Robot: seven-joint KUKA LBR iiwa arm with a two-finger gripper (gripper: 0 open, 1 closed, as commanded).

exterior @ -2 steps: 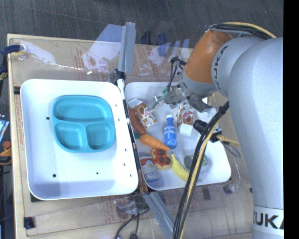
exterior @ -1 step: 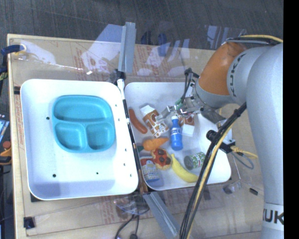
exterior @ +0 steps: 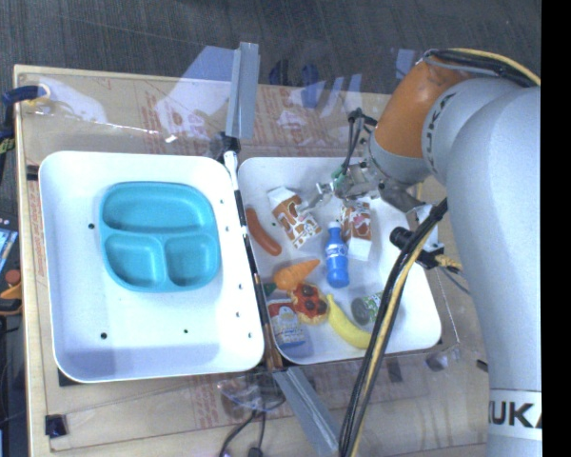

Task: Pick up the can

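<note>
From my remote seat, the arm's hand (exterior: pixel 335 188), grip unreadable, hangs over the right white bin's (exterior: pixel 428 324) far clutter, likely searching, while the small greenish metal can (exterior: pixel 366 308) lies near the front beside a yellow banana (exterior: pixel 345 323).

Bench (exterior: pixel 124 112) under two white bins (exterior: pixel 67 255)

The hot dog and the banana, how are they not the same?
The hot dog is reddish brown; the banana is yellow. The hot dog is nearly straight; the banana is curved. The hot dog lies by the right bin's left wall, beside the milk carton; the banana lies near the front edge, below the blue bottle. Both are long toy foods lying flat in that bin.
</note>
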